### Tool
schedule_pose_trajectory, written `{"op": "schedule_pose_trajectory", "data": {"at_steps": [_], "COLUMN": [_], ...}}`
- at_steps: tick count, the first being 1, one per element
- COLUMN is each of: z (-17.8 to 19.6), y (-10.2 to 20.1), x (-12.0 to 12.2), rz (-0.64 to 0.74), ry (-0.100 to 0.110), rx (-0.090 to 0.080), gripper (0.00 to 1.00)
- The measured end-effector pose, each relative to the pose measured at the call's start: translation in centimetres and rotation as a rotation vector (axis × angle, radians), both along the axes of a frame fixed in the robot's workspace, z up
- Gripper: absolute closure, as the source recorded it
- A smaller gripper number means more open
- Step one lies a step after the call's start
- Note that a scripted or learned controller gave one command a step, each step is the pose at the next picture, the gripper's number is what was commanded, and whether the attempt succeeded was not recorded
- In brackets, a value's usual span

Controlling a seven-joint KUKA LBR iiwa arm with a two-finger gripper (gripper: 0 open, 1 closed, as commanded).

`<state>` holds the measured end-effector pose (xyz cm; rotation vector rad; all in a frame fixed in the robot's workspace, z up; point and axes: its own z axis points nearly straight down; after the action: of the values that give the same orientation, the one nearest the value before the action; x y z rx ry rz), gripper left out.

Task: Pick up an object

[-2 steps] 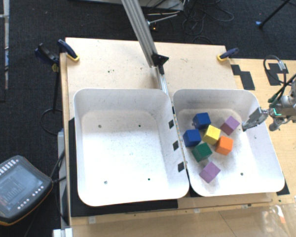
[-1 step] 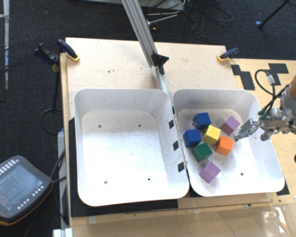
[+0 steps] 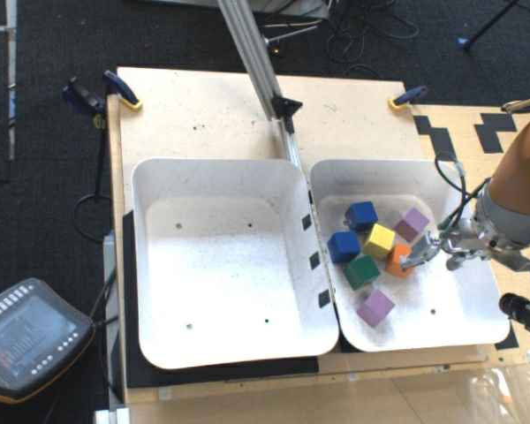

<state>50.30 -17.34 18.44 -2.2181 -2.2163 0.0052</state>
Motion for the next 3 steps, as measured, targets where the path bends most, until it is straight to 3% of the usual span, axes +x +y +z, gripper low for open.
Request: {"op": "schedule_pose_trajectory", "data": {"at_steps": [1,2,3], "z": [-6.4,-5.0,-0.7], "y": [0.0,-0.1,-0.2], "x": [0.1,0.3,0.2], "rz": [0.000,0.000,0.003], "ry": [0.000,-0.009,-0.012], "rx": [0.000,-0.003,-0.004], "gripper": [0.00,1.00,1.00]}}
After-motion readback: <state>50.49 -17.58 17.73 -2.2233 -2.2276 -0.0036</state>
